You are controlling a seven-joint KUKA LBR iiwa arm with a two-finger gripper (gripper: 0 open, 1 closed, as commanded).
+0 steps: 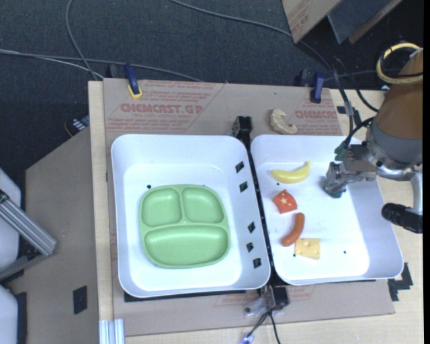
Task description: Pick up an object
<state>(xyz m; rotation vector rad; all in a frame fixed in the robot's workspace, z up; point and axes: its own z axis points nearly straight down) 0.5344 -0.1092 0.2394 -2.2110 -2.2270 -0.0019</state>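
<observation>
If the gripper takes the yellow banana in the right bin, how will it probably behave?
The banana looks like a small moulded toy, so it is probably stiff and light. Its smooth, curved skin may slip between the fingers unless gripped across the middle. It lies flat on the right bin floor, apart from the red piece, so a push would likely spin it rather than roll it.

You can see the arm (401,114) only in part, because the right edge cuts it off. The gripper (334,186) is small and dark over the right bin (376,262), and you cannot tell how its fingers stand. A black part (403,216) near the right edge is cut off too. At the far edge, a cardboard box (309,15) runs off the top. The small tan thing (283,121) on the board is too small to name.
</observation>
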